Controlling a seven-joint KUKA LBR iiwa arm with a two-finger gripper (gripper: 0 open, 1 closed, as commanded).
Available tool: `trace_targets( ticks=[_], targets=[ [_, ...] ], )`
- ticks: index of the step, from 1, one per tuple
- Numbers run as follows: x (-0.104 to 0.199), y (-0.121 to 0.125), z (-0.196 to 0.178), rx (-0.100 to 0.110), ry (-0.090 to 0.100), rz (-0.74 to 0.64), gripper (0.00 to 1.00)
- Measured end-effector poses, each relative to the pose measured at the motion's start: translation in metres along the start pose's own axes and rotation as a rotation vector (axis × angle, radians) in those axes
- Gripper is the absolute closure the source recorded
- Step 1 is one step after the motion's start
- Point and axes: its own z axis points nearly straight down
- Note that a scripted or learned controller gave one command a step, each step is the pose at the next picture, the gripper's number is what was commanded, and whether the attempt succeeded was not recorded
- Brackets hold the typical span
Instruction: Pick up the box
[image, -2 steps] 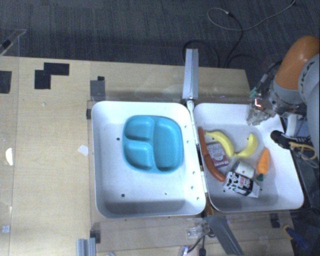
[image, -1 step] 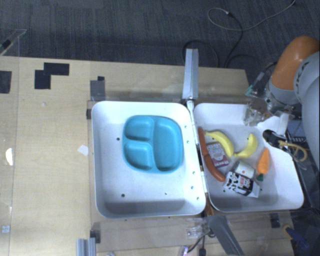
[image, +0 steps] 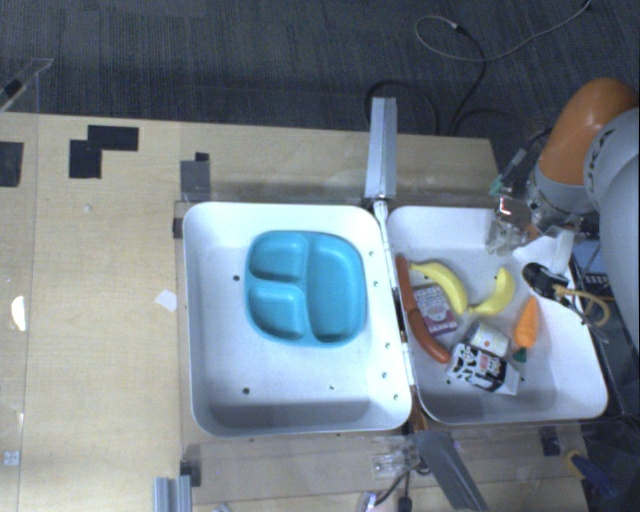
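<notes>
Pincer (image: 503, 232) hangs over the far corner of the right bin (image: 590, 400), well up from the box (image: 484, 366); from this slanted view I cannot tell how it is set, and nothing sits in it that I can see.

I take the box to be the small white carton with dark print lying flat toward the near side of that bin, tilted a little. Just beyond the box lie a dark red packet (image: 435, 306) and a long sausage (image: 417, 320) running along the bin's left wall. Two bananas (image: 447, 282) curve farther back from the box, and a carrot (image: 527, 324) lies just to its right.

I judge the approach step is in hand: the arm (image: 590, 150) is not yet over the target. The next move calls for travelling toward the near side, lining up over the box and descending clear of the carrot.

Print on the box is too small to read. Left of the box, the other bin holds a blue divided tray (image: 305, 286).
</notes>
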Motion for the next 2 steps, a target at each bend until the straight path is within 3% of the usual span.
trace_targets(
  ticks=[1, 2],
  targets=[
    [0.051, -0.017, 0.013, 0.001, 0.002, 0.006, 1.0],
    [0.061, -0.02, -0.016, 0.001, 0.002, 0.094, 1.0]
  ],
)
